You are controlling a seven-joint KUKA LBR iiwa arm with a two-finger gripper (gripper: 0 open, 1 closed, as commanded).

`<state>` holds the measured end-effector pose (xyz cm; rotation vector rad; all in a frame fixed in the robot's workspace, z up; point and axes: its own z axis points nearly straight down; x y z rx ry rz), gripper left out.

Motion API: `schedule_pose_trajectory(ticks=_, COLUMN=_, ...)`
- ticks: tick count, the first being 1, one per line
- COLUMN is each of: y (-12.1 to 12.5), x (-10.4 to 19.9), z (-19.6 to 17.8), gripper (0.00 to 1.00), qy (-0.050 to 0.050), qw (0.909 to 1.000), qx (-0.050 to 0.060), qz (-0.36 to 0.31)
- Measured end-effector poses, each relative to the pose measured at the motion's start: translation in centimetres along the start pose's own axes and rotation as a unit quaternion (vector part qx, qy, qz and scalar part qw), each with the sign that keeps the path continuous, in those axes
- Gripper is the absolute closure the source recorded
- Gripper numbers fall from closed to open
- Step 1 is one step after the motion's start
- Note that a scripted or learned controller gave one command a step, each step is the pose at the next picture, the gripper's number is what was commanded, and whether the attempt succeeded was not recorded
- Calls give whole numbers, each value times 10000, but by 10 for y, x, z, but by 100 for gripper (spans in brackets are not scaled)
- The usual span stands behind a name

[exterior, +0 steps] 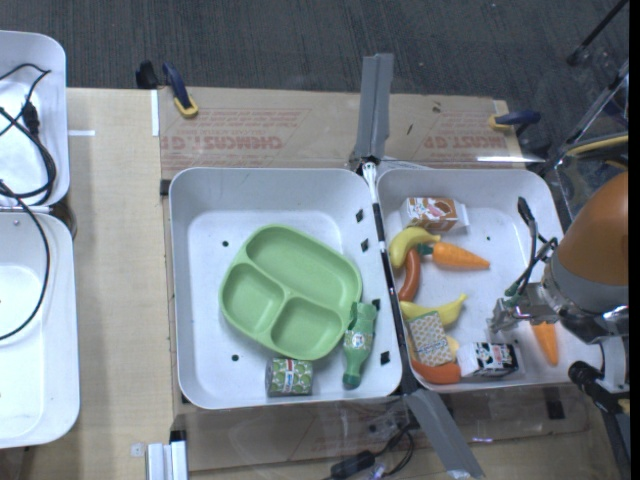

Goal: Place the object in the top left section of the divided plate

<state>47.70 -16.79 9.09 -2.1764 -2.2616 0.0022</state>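
Mirrored red lettering "CHEMCHZ" (partly legible) on the cardboard sheet [300, 128] behind the bins

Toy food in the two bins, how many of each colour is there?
Green: 2, bottle and small box
Yellow: 2 bananas
Orange: 2 carrots
Red: 1 sausage
Other cartons and packets: 3
Total: 10

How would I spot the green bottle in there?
Look in the left white bin, which holds the light green divided plate. The small green plastic bottle lies against the plate's lower right edge. It is darker than the plate and longer than the little green box beside it.
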Motion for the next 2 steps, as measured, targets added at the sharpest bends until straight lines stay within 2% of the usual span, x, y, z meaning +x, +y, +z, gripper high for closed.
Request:
schedule_pose_trajectory(ticks=1, y=-1, x=-41, z=0, gripper=100, qy=27, qw=9980, qx=-2, qz=-637)
schedule_pose_trajectory(ticks=2, y=2, x=49, z=0, gripper=100, qy=-1, qw=9907, qx=-2, qz=-1364)
